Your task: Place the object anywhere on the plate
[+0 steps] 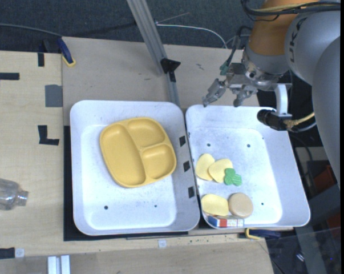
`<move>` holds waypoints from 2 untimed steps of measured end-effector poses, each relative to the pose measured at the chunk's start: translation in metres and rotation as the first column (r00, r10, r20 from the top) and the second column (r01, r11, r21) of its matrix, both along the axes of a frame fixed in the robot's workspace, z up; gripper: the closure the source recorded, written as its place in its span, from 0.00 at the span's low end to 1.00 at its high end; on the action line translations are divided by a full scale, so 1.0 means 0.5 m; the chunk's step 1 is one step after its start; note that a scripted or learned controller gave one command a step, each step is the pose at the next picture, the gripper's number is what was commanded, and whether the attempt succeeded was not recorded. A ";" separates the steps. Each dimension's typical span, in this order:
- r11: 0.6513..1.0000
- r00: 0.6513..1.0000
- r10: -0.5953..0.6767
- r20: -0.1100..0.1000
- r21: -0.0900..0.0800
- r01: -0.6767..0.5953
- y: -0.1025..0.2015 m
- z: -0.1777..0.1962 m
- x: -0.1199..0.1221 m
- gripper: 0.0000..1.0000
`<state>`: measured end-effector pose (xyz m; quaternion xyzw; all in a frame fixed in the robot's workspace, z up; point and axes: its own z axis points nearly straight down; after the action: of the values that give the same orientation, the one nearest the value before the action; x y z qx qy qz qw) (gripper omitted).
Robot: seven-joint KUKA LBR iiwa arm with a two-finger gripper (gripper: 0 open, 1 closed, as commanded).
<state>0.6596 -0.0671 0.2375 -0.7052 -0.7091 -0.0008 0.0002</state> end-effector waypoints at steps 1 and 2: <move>1.000 1.000 -0.001 -0.002 0.001 0.001 -0.003 0.017 0.000 1.00; 1.000 1.000 0.003 -0.001 0.000 -0.003 0.147 0.021 0.022 1.00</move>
<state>0.6704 0.0064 0.2478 -0.7041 -0.7101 -0.0006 0.0008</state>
